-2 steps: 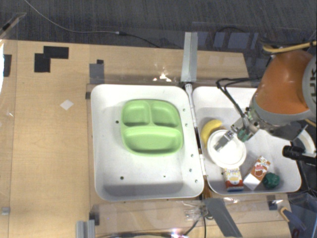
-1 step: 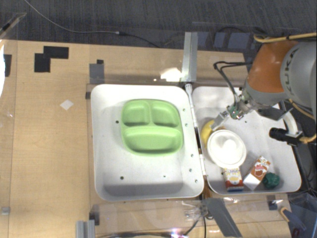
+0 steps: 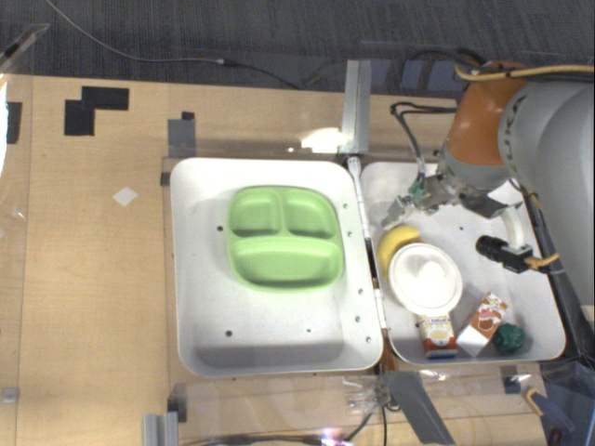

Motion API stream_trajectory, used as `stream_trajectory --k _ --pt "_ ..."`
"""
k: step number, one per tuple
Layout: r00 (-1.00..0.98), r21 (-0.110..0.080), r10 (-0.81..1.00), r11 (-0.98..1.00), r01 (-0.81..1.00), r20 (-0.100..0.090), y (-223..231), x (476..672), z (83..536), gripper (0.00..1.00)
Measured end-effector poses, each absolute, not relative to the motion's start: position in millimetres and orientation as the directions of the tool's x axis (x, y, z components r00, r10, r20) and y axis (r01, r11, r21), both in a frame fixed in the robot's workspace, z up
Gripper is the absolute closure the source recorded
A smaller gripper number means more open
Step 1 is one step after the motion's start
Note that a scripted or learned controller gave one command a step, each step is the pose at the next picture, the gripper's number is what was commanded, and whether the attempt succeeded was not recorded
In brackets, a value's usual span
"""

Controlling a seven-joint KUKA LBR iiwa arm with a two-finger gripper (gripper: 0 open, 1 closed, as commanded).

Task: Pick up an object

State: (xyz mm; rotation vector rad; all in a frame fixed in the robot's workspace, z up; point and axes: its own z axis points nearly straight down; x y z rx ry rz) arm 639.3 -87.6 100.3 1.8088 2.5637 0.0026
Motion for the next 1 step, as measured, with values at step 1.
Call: stream_trajectory --k 1 --pt "-0.590 0.007 0.808 0.590 0.807 -0.007 -110.2 655.2 120.2 0.00"
